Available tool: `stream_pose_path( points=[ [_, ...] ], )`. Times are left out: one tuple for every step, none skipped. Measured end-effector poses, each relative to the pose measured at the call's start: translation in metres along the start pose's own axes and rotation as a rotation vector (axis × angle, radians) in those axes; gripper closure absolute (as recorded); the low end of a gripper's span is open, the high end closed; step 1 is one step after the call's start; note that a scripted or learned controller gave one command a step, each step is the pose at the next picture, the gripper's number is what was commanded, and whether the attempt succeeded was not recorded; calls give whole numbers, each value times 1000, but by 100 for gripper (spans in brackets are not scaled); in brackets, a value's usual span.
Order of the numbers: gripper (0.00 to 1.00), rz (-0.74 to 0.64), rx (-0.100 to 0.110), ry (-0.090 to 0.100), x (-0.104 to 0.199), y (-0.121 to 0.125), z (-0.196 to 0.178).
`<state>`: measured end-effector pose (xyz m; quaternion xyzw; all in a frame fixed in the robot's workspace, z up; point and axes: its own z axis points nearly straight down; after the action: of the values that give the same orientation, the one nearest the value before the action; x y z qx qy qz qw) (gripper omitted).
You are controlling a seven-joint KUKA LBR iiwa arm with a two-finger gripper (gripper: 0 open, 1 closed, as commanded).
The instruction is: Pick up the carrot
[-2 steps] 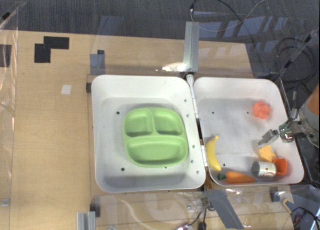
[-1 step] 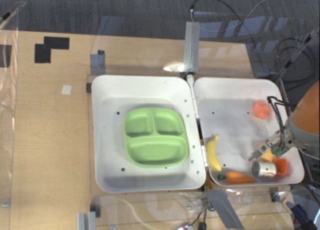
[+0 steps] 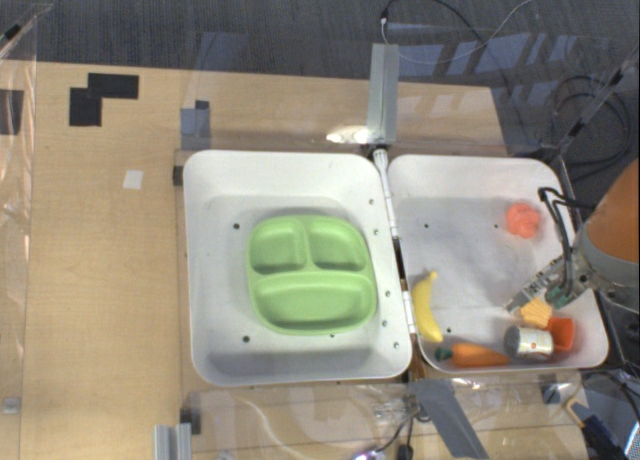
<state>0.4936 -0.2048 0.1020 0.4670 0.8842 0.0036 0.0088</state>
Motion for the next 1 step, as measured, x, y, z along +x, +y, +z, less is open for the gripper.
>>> stream_pose_path(
  points=[
    [100, 120, 9, 6, 43, 35, -91]
  ],
)
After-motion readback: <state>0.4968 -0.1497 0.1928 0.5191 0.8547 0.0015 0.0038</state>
